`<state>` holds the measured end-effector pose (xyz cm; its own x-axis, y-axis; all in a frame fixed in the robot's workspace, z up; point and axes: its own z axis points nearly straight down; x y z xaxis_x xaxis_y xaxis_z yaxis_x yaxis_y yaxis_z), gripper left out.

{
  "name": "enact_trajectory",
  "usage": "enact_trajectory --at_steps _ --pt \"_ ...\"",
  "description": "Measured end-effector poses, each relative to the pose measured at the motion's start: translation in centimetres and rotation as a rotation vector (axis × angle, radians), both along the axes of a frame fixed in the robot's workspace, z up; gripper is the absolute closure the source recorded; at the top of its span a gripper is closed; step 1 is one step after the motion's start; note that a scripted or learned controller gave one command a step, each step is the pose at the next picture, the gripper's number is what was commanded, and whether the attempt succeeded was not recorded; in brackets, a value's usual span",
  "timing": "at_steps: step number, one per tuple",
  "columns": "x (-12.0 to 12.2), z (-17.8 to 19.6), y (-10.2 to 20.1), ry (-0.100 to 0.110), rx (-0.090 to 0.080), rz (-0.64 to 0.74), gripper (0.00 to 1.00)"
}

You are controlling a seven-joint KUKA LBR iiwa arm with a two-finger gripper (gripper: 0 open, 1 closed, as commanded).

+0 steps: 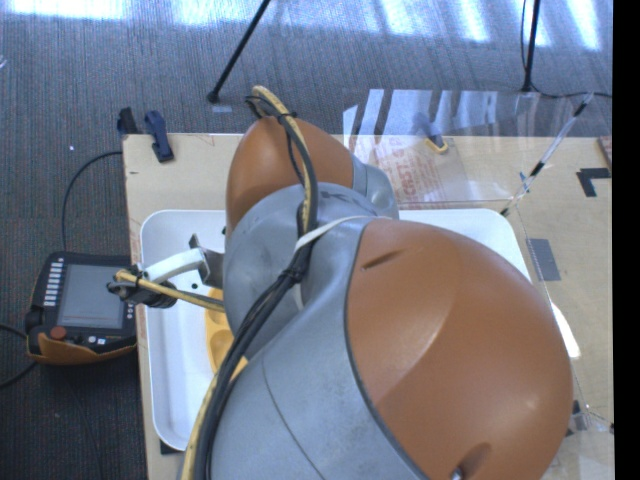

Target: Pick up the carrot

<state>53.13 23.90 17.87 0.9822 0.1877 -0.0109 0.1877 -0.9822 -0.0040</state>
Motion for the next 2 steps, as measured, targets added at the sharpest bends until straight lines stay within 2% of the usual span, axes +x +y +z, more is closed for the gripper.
enact_trajectory --at_steps 1,2 --pt "0.1 0.8 -0.3 0.005 0.000 -0.006 1.00" --pt "-0.2 -9.0 0.6 -0.004 0.001 0.186 1.00"
